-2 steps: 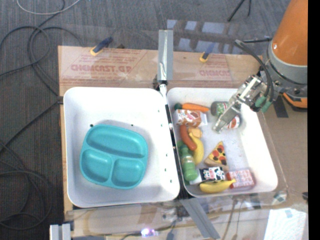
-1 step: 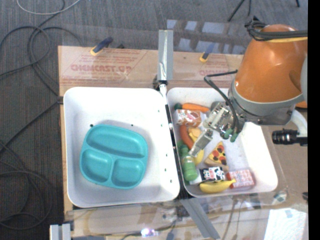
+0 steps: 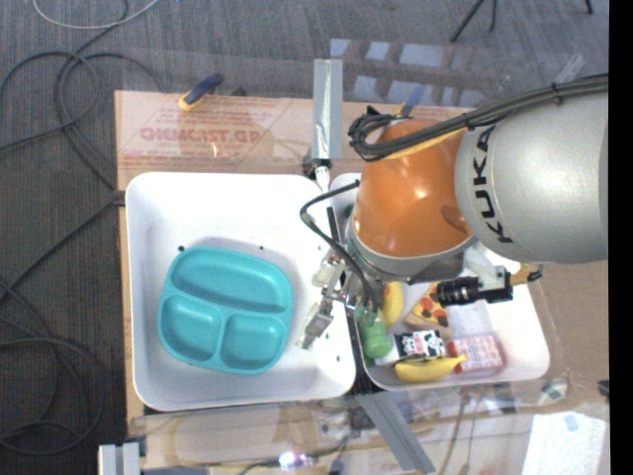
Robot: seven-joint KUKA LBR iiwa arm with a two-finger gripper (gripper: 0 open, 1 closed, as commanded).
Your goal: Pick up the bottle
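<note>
Bench front: metal frame members and clear plastic sheeting [image 3: 475, 424] ran along the near edge, with a small lit point low in the frame.

Right bin [image 3: 529, 359], white, shallow: held a yellow banana [image 3: 427, 367] at its near side; a small black-and-white printed box [image 3: 420, 344], print too small to read; a red-and-white patterned packet [image 3: 477, 349], writing not legible; a green bottle [image 3: 374, 336] standing just beside the bin's left wall, under the arm's wrist; a second yellow piece [image 3: 393, 302] and an orange-and-yellow item [image 3: 427, 312] behind these, partly covered by the arm.

Left bin [image 3: 143, 265], white, shallow: held one teal three-compartment tray [image 3: 226, 308], lying flat toward the near left.

Gripper [image 3: 321, 310]: metal fingers hung over the right edge of the left bin, beside the divide between bins, to the left of the bottle and not touching it. Fingers stood apart, nothing between them.

Arm [image 3: 534, 181]: grey casing lettered "KUKA" in black, read sideways; orange band [image 3: 410, 191] above the wrist; black cables looped over the band and down to the tool.

Behind the bins: brown cardboard sheet [image 3: 198, 142] with faded red print, not readable with certainty; a small blue-and-yellow object [image 3: 201, 89] at its far edge; an upright metal post [image 3: 326, 117] between the bins.

Room: grey carpeted floor [image 3: 247, 18]; black cables at left; a thin white wire looped at far left; dark tripod legs at far right.
</note>
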